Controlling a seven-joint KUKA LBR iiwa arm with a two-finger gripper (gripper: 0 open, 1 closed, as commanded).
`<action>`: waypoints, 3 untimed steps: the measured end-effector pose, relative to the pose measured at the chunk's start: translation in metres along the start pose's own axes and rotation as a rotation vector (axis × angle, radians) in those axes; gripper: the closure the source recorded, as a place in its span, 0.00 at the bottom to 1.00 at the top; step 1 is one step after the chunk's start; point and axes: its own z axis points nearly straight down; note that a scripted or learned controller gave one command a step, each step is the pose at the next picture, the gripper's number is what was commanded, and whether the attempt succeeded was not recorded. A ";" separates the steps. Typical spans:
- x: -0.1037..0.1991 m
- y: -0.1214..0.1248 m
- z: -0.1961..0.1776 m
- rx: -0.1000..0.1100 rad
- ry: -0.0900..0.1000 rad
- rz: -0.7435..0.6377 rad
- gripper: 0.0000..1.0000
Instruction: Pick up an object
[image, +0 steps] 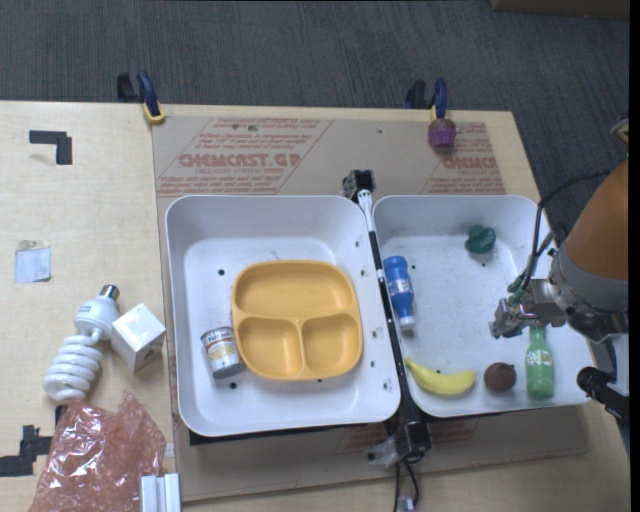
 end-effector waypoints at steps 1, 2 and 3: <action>-0.006 0.031 0.007 0.001 0.000 -0.002 1.00; -0.090 -0.001 0.010 0.001 0.000 -0.001 1.00; -0.006 0.000 -0.005 0.002 0.001 -0.001 1.00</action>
